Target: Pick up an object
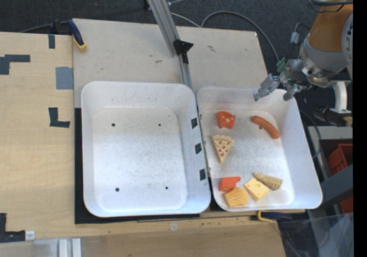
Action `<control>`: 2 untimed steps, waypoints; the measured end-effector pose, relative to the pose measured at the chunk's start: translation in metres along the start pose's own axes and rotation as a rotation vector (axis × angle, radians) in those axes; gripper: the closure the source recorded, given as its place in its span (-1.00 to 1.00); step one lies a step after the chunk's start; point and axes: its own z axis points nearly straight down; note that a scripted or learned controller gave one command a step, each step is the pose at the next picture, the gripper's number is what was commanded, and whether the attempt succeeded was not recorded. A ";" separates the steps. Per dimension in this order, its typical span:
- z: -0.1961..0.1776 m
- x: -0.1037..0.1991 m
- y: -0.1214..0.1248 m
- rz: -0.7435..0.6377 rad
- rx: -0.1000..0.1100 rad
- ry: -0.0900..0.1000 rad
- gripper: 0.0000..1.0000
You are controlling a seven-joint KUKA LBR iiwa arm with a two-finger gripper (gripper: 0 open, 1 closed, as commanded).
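Two white bins are set side by side on a plywood worktop (143, 49); toy food is scattered in the right bin (298, 135). Above its far rim, nothing is gripped by the spread fingers (275, 90). A descent toward the nearby sausage (265, 125) appears required.

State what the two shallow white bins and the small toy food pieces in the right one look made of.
Two shallow white bins: probably thin moulded plastic, matte, with rounded corners and a rolled rim. Toy food pieces, such as the orange sausage and yellow cheese wedge: likely plastic or rubber, given flat, uniform colours.
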 end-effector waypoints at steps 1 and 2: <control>0.000 0.000 0.000 0.000 0.000 0.000 -1.00; 0.061 0.007 0.004 0.000 0.006 0.001 -1.00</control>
